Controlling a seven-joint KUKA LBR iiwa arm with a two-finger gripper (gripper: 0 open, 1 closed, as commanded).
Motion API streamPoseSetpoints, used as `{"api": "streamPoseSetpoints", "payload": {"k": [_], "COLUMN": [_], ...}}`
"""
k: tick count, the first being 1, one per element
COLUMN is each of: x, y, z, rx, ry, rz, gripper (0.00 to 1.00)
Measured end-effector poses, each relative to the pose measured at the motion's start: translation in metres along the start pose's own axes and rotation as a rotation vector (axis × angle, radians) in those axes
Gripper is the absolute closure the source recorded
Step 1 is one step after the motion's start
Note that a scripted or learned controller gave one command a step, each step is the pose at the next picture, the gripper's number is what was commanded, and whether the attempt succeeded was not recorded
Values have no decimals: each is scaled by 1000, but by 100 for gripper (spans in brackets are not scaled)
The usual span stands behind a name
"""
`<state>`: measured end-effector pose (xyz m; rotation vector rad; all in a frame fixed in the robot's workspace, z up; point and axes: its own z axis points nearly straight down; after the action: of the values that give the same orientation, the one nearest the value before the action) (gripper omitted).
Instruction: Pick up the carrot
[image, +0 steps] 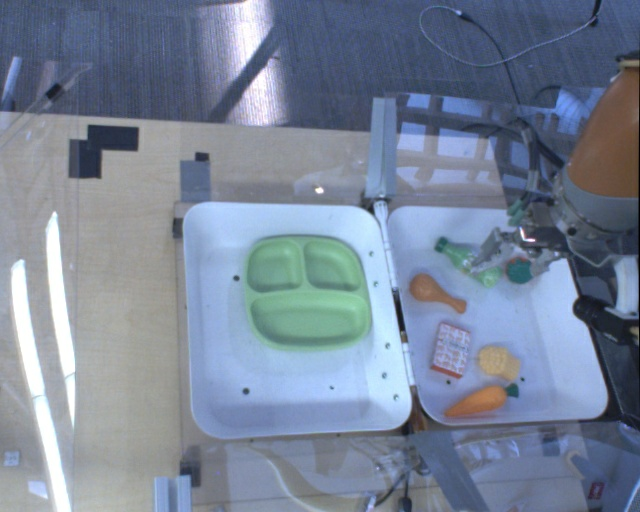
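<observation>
The carrot (478, 401) is orange with a small green top. It lies on its side near the front edge of the right bin (585, 355), top pointing right. My gripper (503, 250) hangs over the far part of that bin, well behind the carrot and apart from it. It sits right above a green bottle (458, 253), and nothing can be seen held in it.
In the right bin, a tan drumstick (436, 291), a red box (452, 349) and a yellow cookie (496, 360) lie between the gripper and the carrot. A teal piece (520, 270) sits beside the bottle. The left bin (215, 300) holds a green divided plate (306, 292).
</observation>
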<state>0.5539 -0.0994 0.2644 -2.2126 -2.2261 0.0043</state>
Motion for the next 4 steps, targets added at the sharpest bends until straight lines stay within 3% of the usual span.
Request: {"api": "streamPoseSetpoints", "payload": {"k": [1, 2, 3, 4], "x": [-10, -71, -89, -95], "y": [-67, -64, -53, -52], "z": [146, 153, 167, 158], "rx": [0, -8, -37, -41], "ry": [1, 2, 5, -9], "rz": [24, 231, 195, 198], "gripper": [0, 0, 0, 100]}}
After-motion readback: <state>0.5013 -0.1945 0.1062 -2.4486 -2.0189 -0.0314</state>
